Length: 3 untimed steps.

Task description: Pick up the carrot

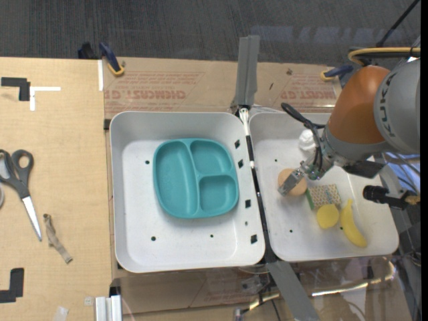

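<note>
In the camera view, the gripper [294, 184] hangs low in the right bin [287, 236], left of centre, its finger spread impossible to tell. It touches a tan-orange, roundish object [291, 176]; whether this is the carrot, and its axis, is unclear. Bare floor lies lower left; a sponge [324, 195], lemon [327, 216] and banana [352, 224] crowd the right

Arm [374, 112] reaching in from right, claw [293, 184] lowered.

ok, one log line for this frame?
task: pick carrot | gripper in right bin, at tan round item | grasp: unconfirmed | teal plate in left bin
</note>
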Tool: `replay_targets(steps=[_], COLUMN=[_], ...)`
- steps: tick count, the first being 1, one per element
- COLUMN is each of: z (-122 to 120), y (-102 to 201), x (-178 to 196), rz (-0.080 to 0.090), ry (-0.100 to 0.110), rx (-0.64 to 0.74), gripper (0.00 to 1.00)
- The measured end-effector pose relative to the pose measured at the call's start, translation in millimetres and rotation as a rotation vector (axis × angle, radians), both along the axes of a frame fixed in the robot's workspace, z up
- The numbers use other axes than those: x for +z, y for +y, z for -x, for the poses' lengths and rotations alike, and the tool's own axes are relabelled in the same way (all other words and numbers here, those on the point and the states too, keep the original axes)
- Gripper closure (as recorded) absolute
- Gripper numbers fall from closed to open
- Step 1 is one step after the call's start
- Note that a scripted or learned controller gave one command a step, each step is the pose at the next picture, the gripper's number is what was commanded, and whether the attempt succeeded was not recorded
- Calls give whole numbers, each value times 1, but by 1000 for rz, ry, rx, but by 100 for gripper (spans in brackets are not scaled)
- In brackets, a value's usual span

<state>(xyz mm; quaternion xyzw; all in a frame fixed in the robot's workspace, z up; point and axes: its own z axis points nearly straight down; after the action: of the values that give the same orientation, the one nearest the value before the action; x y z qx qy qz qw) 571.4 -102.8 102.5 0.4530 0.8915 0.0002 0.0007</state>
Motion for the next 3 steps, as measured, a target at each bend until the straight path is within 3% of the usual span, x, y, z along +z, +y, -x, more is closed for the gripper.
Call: replay_targets(steps=[1, 2, 3], z=[-2, 6, 42], y=[-1, 20, 17], x=[10, 89, 91], rz=[3, 2, 1], ry=[-3, -1, 2], rx=[2, -227, -562], gripper=[100, 100, 100])
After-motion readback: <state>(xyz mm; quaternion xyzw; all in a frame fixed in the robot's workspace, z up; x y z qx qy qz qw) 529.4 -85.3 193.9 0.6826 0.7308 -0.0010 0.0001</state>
